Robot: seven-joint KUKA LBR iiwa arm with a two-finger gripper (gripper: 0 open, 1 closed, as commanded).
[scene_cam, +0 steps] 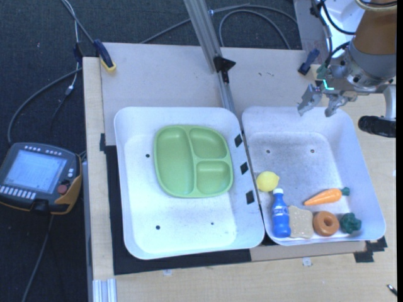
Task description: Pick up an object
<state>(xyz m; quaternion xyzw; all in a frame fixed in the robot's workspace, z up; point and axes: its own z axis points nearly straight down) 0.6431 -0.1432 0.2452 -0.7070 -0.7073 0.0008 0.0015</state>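
Note:
My gripper [320, 103] hangs over the far edge of the right bin [296, 153], fingers spread open with nothing between them. Far from it, along the bin's near side, lie a yellow lemon [267, 181], a blue bottle [279, 214], a slice of bread [301, 222], an orange carrot [324, 197], a brown doughnut [326, 223] and a green broccoli piece [350, 222].
The left bin [141, 231] holds a green divided plate [192, 161]. A metal pole [204, 17] slants down to the gap between the bins. A teach pendant [38, 178] lies on the floor at left. Cables run behind the bench.

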